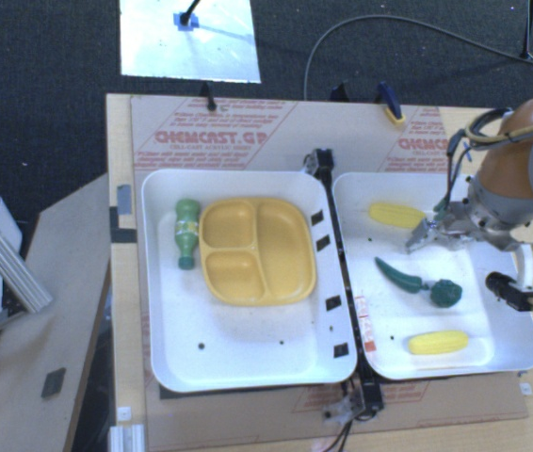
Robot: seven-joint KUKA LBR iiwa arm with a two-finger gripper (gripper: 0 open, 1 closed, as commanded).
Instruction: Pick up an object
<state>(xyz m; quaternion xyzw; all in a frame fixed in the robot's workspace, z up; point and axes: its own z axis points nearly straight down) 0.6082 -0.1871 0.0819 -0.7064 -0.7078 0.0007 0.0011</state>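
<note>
The pincer [424,236] hangs low in the right bin [507,351], just beside the corn cob [396,217]; whether its fingers are spread I cannot tell. Closing off-centre could nudge the cob away, leaving nothing grasped.

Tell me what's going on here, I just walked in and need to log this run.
A grey robot arm reaches into the right bin, its gripper low beside the corn cob, holding nothing visible. A green brush and a yellow block lie nearby. The left bin holds a yellow tray and a green bottle.
</note>
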